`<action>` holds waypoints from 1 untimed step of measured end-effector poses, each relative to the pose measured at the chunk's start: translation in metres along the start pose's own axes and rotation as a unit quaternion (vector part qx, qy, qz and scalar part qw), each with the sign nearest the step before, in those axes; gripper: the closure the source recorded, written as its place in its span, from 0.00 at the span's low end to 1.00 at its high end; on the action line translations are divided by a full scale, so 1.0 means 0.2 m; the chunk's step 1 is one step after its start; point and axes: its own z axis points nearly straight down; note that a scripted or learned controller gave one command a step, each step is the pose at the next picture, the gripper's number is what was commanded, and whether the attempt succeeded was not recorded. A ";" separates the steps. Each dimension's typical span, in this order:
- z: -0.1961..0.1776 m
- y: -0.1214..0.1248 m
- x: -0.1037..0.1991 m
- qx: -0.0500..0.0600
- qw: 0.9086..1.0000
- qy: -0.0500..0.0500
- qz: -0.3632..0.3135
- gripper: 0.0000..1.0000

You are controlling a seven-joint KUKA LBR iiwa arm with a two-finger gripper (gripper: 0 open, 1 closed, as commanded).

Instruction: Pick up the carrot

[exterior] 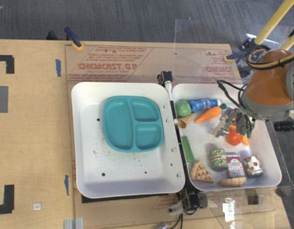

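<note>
**Claw low in the right bin, carrot lying just beside it**

From my overhead feed I see the carrot [209,113] lying in the right bin [273,168], near its far edge, pointing down-left toward a green round fruit [183,108]. A blue bottle [204,103] lies just behind the carrot, touching or nearly so. The gripper [234,124] sits low in the same bin, just to the right of the carrot's thick end, over an orange-red piece [235,138]. I cannot tell how the claw stands; its metal parts blur together, and I see nothing clearly between them. Nearer me in that bin are a green can [218,159], a red-labelled can [235,166], a tomato can [253,166], a pizza slice [200,171] and a green stick [187,148]. The left bin [89,175] holds a teal divided plate [133,123].
</note>
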 end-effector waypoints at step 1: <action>0.08 -0.04 -0.32 0.006 0.925 0.005 0.380 1.00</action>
